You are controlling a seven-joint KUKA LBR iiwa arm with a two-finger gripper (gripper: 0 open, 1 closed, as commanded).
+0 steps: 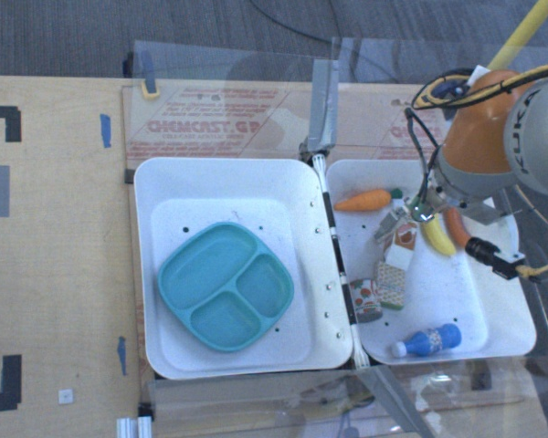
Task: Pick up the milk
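The milk carton (393,276) lies in the right bin (507,336), near its left wall, with its patterned body toward the front and its red and white top toward the back. My gripper (406,224) is low over the carton's top end, right at it. The grey arm with its orange band (479,126) comes in from the upper right and hides the back of the bin.
An orange carrot (363,200), a yellow banana (437,234) and a red sausage (454,224) lie close around the gripper. A small dark carton (365,300) and a blue bottle (429,340) lie toward the front. A teal divided plate (225,285) sits in the left bin (155,208).
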